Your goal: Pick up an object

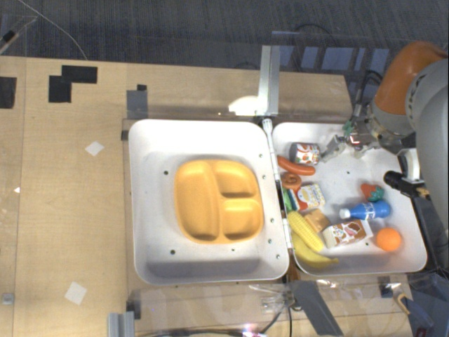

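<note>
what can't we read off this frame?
- Gripper: too small and blurred in the camera view to judge its state.
- Small carton: label print too small to read.
- Banana: its top end hidden under neighbouring toys.
- Arm: cut off by the right edge.

Both bins look like smooth, matt white plastic: the left bin (147, 188) and the right bin (414, 255). In the left one lies a yellow divided tray (214, 202), moulded plastic with a soft sheen. The bench (63, 209) has a pale, wood-like surface, matt and flat. The arm's orange band (403, 76) looks like smooth, slightly glossy plastic. In the right bin, the orange (388, 240) and banana (306, 241) have a smooth toy-plastic look, the blue bottle (365, 211) is glossy, and the small carton (346, 234) seems printed card.
</note>
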You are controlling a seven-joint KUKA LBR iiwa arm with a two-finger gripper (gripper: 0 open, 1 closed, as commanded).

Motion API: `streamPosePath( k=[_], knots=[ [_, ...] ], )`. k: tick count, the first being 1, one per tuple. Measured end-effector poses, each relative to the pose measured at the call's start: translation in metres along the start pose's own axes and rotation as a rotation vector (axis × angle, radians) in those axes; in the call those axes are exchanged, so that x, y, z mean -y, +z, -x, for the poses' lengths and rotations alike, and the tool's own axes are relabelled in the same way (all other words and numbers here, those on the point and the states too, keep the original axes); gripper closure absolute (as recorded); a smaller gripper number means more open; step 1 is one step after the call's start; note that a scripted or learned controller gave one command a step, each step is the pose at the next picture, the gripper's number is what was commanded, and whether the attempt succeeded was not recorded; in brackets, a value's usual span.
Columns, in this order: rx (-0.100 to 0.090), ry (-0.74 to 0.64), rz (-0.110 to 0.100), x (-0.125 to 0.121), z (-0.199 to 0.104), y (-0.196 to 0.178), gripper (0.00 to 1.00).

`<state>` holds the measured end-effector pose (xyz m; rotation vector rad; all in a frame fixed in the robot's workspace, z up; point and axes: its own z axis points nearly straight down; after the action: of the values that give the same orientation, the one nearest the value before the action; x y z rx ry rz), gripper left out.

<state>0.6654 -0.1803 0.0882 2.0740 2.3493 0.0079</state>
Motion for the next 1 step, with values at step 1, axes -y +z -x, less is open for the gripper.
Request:
streamPosePath(
  k=[1],
  knots=[
    [0.006,-0.01,0.008,-0.003,0.0002,-0.0142,1.0]
  ],
)
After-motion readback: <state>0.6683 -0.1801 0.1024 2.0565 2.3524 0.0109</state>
